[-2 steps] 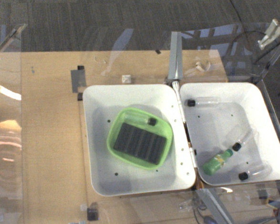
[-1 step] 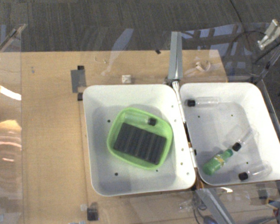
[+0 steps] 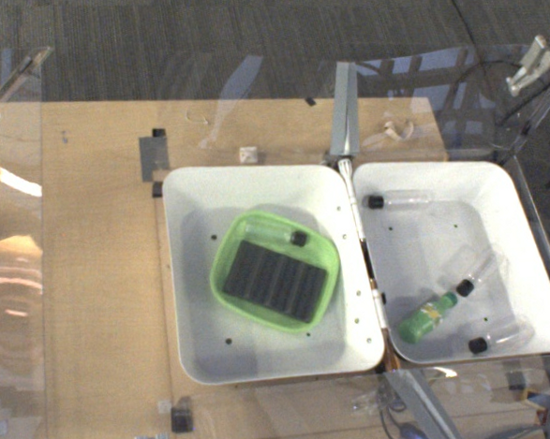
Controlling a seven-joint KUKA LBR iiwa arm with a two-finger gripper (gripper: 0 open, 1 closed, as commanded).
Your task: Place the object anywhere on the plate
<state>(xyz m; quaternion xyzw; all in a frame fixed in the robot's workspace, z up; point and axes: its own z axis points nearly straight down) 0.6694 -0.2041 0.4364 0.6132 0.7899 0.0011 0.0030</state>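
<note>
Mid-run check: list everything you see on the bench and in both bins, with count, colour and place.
Bins: 2, white, side by side on the bench; left bin, right bin.
Plate: 1, green with a dark ribbed centre, in the left bin.
Clear tube with black cap: 1, lying on the plate's far edge.
Clear tubes with black caps: 3, in the right bin; far side, middle right, near right corner.
Green bottle: 1, lying in the right bin's near left part.
Small pale block: 1, on the bench behind the left bin.
</note>
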